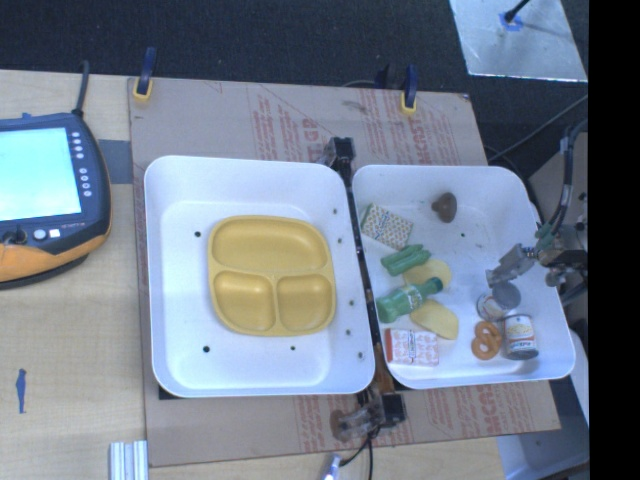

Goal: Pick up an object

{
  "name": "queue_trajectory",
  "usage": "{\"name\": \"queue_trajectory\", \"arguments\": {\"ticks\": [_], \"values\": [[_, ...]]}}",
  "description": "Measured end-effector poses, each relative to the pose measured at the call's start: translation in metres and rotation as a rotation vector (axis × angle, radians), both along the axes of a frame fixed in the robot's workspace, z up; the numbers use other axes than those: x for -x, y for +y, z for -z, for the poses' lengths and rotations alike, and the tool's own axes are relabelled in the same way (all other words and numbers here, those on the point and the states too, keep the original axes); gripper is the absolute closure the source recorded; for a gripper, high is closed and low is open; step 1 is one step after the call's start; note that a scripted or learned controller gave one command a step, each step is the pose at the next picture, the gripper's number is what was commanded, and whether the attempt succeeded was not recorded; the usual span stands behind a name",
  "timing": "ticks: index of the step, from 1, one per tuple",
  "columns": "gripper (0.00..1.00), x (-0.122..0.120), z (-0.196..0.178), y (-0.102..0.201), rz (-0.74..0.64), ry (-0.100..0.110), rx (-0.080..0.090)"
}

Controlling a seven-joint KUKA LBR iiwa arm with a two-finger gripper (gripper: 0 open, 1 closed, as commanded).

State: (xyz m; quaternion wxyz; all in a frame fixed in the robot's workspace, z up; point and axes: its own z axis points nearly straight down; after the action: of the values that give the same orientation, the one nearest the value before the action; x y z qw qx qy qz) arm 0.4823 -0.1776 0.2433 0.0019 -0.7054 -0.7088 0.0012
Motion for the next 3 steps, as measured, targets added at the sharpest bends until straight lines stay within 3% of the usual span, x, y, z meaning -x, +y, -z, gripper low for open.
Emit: {"name": "queue_trajectory", "arguments": {"ticks": [1,2,3], "values": [[0.0,-0.039,0.079,-0.034,-0.001,0.002,0.001],[0.0,-0.09,0.139,0.005,-0.003,0.0,0.002],[0.0,-0.139,0.151,0.065,-0.003,0.0,0.001]]}}
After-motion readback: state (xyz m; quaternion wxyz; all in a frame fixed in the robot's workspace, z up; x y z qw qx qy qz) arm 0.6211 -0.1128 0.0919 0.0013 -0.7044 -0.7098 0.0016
